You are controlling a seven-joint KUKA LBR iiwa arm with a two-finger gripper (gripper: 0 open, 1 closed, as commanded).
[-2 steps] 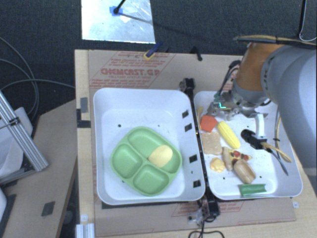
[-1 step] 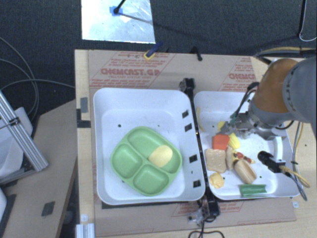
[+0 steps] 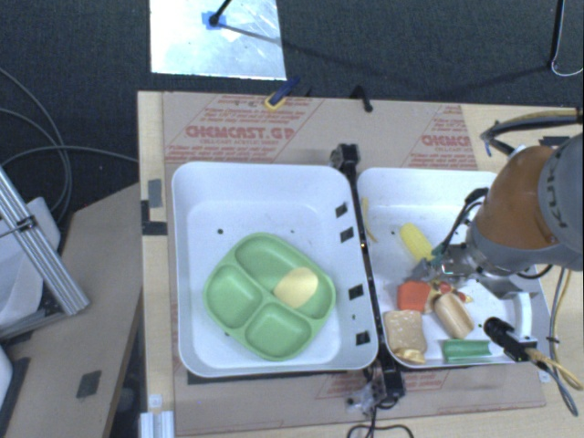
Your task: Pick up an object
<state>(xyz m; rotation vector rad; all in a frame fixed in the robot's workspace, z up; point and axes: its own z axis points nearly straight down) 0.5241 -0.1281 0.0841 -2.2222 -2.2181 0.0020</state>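
My gripper (image 3: 440, 267) is low in the right bin (image 3: 429, 185), reaching in from the right under the orange wrist band (image 3: 513, 203). It sits just above a red block (image 3: 413, 295) and a tan sausage-shaped piece (image 3: 453, 315), with a yellow corn-like piece (image 3: 415, 241) to its upper left. A beige cracker-like slab (image 3: 406, 331) and a green bar (image 3: 466, 349) lie along the bin's near edge. The gripper's tip is hidden among these items.
The left bin (image 3: 265, 185) holds a green divided plate (image 3: 239, 295) with a pale yellow rounded piece (image 3: 297, 286) on it. A black divider with clips (image 3: 358, 254) runs between the bins. Cables (image 3: 525, 345) trail near the right bin's front corner.
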